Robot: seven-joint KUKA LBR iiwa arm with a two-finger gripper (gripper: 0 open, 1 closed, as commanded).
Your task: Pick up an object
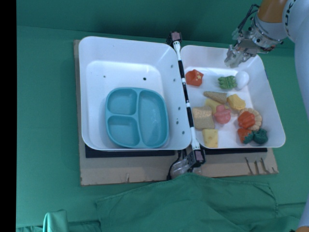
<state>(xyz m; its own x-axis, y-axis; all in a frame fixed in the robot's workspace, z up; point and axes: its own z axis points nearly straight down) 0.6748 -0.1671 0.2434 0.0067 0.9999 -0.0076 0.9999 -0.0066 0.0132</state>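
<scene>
My hand [235,58] hangs over the far edge of the right bin [274,111]; I cannot tell how it is set, and nothing shows in it. Just below it lie a white egg [242,79] and a green broccoli piece [226,82]. The left bin [123,57] holds a blue divided plate [137,117].

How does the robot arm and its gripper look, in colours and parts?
The arm is light grey with a broad orange band above the wrist. A silver metal ring joins it to the grey metallic two-finger gripper, and thin dark cables run beside the wrist.
</scene>
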